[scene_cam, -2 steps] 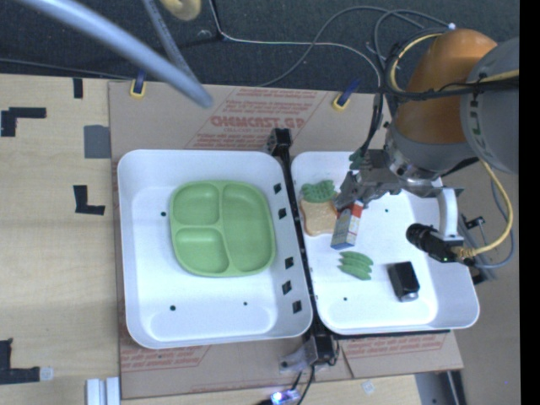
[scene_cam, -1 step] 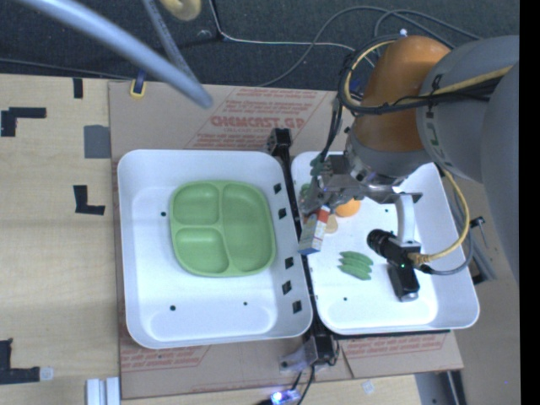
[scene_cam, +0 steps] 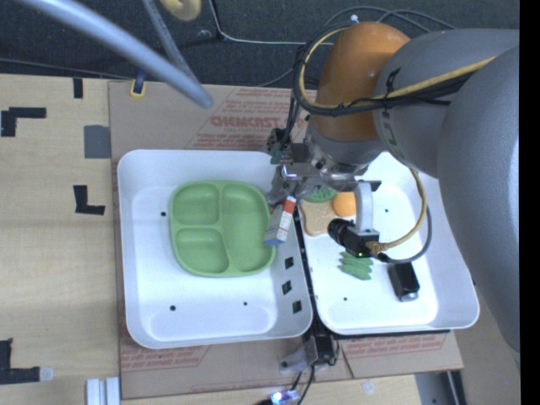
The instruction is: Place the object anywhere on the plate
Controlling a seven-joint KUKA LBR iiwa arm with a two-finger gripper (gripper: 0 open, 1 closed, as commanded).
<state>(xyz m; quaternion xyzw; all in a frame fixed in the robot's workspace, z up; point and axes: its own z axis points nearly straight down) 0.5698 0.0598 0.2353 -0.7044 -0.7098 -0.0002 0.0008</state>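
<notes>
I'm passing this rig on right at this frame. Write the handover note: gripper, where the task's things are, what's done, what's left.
Gripper: low over the divider between the two bins; I cannot tell whether it is open or shut.
Marker-like object (white barrel, orange and blue ends): slanted just under the gripper, at the right rim of the green plate. Whether it is gripped is unclear.
Plate: in the left bin, compartments bare.
Right bin: an orange ball, green toy pieces, a black object.
Done: object brought to the plate's edge. Left: set it on the plate and confirm.
</notes>
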